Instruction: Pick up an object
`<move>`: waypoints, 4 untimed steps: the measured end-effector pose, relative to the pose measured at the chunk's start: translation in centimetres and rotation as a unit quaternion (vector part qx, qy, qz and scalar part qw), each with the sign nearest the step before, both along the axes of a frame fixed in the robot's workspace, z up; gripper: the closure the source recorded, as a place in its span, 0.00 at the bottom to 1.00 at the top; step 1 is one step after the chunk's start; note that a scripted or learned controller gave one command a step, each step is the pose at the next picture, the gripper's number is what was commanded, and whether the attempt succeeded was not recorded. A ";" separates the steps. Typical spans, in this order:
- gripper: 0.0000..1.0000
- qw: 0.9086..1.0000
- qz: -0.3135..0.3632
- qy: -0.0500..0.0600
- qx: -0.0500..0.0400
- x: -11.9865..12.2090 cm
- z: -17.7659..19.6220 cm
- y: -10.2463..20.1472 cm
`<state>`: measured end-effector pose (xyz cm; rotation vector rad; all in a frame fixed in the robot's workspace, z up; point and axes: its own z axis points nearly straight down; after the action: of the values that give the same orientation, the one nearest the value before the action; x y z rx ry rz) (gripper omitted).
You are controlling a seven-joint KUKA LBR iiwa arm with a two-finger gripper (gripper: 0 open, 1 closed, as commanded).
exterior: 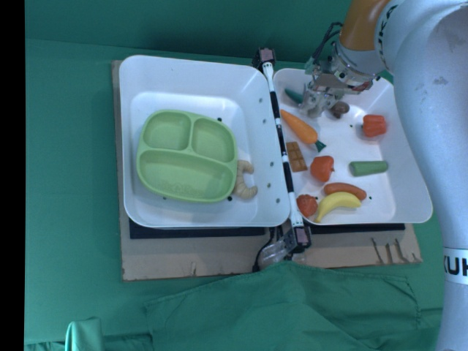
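**Approach step: gripper hanging low over the far end of the right bin**

Green cloth [292, 309] is bunching along the near edge of the tabletop, in front of the cardboard sheet [183, 258] under both bins.

- Left bin [190, 72]: it is carrying a green divided plate [186, 154] and a pale croissant-like piece [245, 181] touching the plate's right edge.
- Right bin [409, 196]: you are looking at toy food. A banana [338, 205], a sausage [345, 190] and a small red piece [307, 205] are lying near the front; a red-orange pepper [322, 168], a brown waffle block [295, 156] and a green cucumber [368, 167] are sitting mid-bin; a carrot [300, 126] is running diagonally; a second red pepper [374, 125] is lying far right.
- Gripper [316, 107]: it is hovering at the bin's far left corner, just beside a brown mushroom-like piece [338, 110] and a dark green piece [294, 94]. I cannot tell how it is set from this angle, and nothing is visibly held.

Judgement: you are watching the reach-and-descend step, with no object picked. Next move is calling for a clean centring over one piece, likely the carrot's top or the mushroom, then a close and a lift clear of the bin wall.
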<state>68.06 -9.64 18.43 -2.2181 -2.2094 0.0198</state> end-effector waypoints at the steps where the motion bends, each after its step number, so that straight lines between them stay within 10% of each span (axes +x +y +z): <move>1: 0.00 1.000 -0.001 -0.005 0.000 0.1 -0.1 0.1; 2: 0.00 1.000 0.000 -0.014 0.000 -1.4 0.0 -2.6; 3: 1.00 1.000 0.000 -0.019 -0.003 -1.2 1.6 -2.6; 4: 1.00 1.000 -0.001 -0.022 -0.004 -1.0 2.9 -2.7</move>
<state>67.03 -12.37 21.33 -2.2475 -2.2318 -0.0202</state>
